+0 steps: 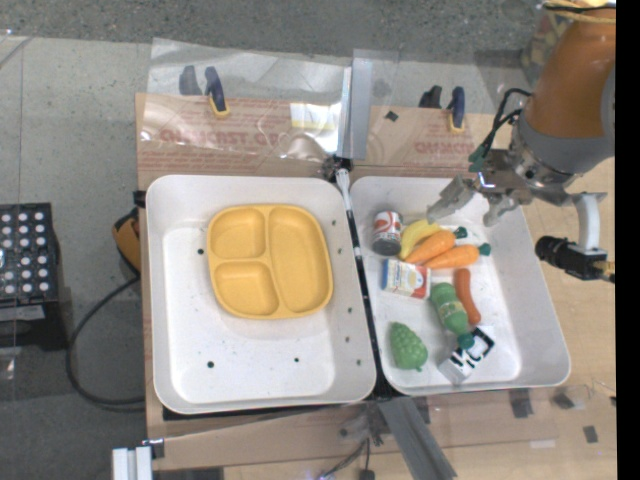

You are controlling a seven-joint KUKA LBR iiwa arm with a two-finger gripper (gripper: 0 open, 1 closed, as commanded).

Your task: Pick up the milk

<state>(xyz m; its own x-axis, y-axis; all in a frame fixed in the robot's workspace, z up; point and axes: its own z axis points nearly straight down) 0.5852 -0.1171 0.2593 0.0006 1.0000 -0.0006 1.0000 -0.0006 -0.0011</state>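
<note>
A small white carton with red and blue print, seemingly the milk (405, 278), lies on its side in the middle of the right bin (535, 308). It sits just below a carrot and beside a green bottle. My gripper (471, 206) hangs over the back of the right bin, up and to the right of the carton and clear of it. Its two grey fingers (445, 203) are spread, so it is open with nothing between them.
Around the carton lie a red can (387, 230), a banana (420, 236), two carrots (448, 253), a sausage (467, 296), a green bottle (449, 310), a green bumpy fruit (407, 346) and a black-and-white pack (468, 353). A yellow divided plate (270, 260) rests in the left bin (180, 348).
</note>
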